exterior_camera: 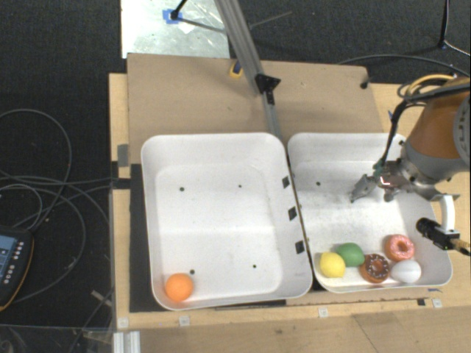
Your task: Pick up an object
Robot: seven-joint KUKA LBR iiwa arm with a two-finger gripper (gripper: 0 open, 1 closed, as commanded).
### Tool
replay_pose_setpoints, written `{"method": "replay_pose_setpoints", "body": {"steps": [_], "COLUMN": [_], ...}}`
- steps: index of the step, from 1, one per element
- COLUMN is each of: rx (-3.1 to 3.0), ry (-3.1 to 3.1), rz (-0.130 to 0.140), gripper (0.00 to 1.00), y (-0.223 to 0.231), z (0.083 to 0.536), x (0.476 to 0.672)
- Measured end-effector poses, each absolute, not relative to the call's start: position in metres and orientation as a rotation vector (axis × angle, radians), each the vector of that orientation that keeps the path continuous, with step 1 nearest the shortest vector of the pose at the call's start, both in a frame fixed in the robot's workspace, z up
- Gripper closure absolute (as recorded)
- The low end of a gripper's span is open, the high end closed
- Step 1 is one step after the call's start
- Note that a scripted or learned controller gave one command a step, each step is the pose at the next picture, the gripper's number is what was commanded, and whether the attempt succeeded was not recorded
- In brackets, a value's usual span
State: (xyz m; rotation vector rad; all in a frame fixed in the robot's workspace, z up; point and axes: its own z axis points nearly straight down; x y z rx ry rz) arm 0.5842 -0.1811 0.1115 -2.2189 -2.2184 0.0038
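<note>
Two white bins are carried side by side on the tabletop, and the objects are found gathered along the near edges, probably because they have rolled or been dropped toward the lower side. In the left bin a single orange ball is seen in the near-left corner, well apart from everything else. In the right bin five objects are crowded along the near edge: a yellow lemon touching a green piece, then a brown donut, a pink donut and a white egg toward the near-right corner. The gripper is held above the middle of the right bin, toward its right edge, over bare floor and apart from the cluster; nothing is seen between its fingers, and whether they are spread or pressed together cannot be told at this size. No object has yet been taken. The pink donut, lying nearest the gripper, is judged the likeliest target: it is shown as a small ring with a pale hole, flat on the bin floor, just beside the brown donut and the egg. Because the pieces are packed so closely, a clean grasp is judged to be awkward, and a neighbour could be nudged.
</note>
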Motion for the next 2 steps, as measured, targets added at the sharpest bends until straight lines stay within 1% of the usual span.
{"method": "replay_pose_setpoints", "body": {"steps": [1,2], "rx": [-2.220,-2.223], "ry": [-2.221,-2.224], "rz": [0.001,-0.003], "gripper": [0.00,1.00], "y": [-0.181,-0.181], "z": [0.090,0.102], "x": [0.585,0.586]}}
